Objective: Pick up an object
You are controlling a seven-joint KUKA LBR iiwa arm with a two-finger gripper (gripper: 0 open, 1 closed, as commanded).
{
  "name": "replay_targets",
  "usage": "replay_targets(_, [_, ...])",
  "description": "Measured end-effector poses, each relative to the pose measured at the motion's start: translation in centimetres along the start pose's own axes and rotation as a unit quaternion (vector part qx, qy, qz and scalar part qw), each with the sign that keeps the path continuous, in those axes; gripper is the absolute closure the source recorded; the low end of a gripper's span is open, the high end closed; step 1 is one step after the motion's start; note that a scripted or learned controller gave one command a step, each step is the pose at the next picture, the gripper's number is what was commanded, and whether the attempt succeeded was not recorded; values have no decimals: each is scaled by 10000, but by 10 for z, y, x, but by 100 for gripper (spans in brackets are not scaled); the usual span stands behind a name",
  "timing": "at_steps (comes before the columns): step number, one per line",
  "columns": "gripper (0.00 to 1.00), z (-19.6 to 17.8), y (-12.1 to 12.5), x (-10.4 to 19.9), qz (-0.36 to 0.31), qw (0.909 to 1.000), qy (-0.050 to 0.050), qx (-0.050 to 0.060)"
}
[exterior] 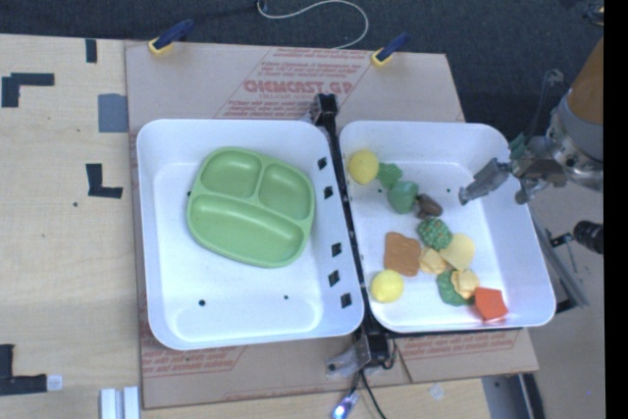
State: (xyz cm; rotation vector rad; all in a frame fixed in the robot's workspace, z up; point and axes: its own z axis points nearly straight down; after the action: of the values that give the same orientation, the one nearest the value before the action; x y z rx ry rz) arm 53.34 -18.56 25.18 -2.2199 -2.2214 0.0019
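The right bin (pixel 510 240) holds several small toy foods. Among them are a yellow ball (pixel 363 166), two green pieces (pixel 400 195), a small brown piece (pixel 429 206), a green patterned piece (pixel 434 233) and an orange-brown square (pixel 401 253). Nearer the front lie pale yellow pieces (pixel 457 251), a second yellow ball (pixel 387 286) and a red-orange block (pixel 491 304). My gripper (pixel 501 186) hovers over the bin's right side, open, with nothing between its fingers. It is right of the brown piece and apart from all the objects.
The left bin (pixel 157 240) holds a green divided plate (pixel 251 206). A black divider with clips (pixel 339 211) runs between the two bins. Both bins sit on a cardboard sheet (pixel 294 83), clamped at its far edge. A thin cable (pixel 294 10) loops behind it.
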Motion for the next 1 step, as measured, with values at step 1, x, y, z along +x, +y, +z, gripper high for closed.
replay_targets(1, [0,172,14,24,-9,10000,4,6])
